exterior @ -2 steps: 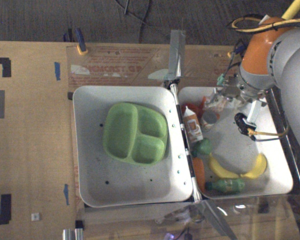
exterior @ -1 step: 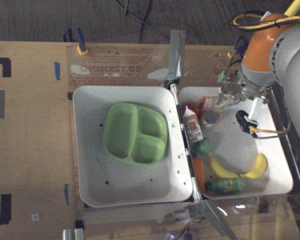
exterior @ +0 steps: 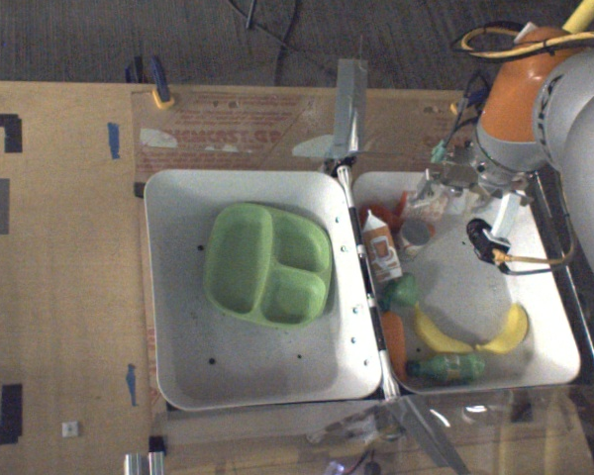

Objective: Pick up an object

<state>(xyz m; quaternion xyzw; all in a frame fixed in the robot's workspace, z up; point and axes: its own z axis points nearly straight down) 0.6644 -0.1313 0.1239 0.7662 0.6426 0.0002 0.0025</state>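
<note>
Approach step: gripper (exterior: 445,181) hangs over the right bin's (exterior: 559,364) far corner, nothing visibly held; can't tell its state. Glue bottle (exterior: 380,247) just left-below, banana (exterior: 470,336) further below. Next: pick one target, descend squarely over it.

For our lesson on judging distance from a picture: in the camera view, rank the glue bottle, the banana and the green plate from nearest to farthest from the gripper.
Measured from the gripper, at the back of the right bin:
1. Glue bottle, at that bin's left wall.
2. Banana, near the same bin's front.
3. Green plate, in the left bin.
</note>
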